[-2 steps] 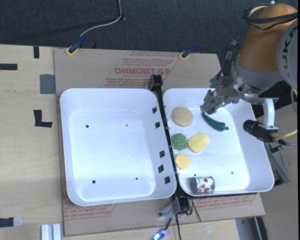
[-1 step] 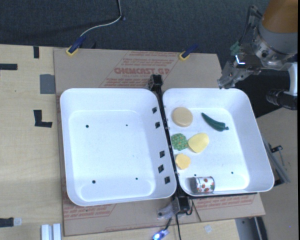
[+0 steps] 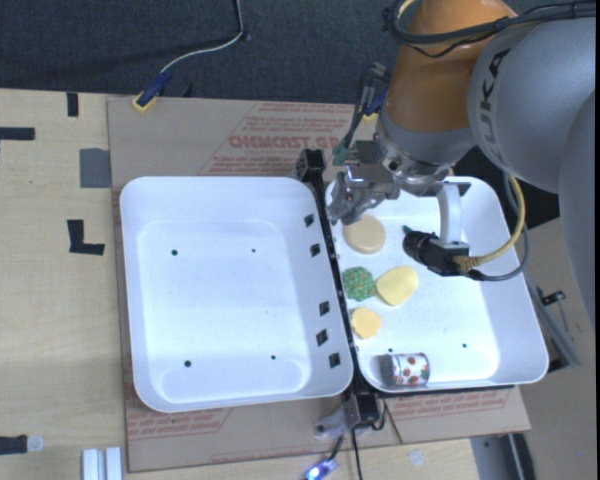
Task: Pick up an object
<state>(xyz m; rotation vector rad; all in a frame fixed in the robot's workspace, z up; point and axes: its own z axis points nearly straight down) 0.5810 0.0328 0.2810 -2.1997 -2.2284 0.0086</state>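
Note:
The right bin [image 3: 480, 348] holds several small objects: a round tan cookie-like piece [image 3: 365, 236], a green bumpy ball [image 3: 358, 283], a pale yellow lemon-shaped piece [image 3: 397, 286], a small yellow piece [image 3: 366, 322] and a small can lying on its side [image 3: 407, 369]. My gripper [image 3: 357, 200] hangs over the bin's upper left corner, just above and left of the tan piece. Nothing shows between its fingers.
The left bin [image 3: 220, 298] sits beside the right one, with black clips along the shared divider [image 3: 325, 288]. Both rest on a cardboard sheet [image 3: 250, 138]. A black cable fitting [image 3: 435, 253] on the arm hangs over the right bin's middle.

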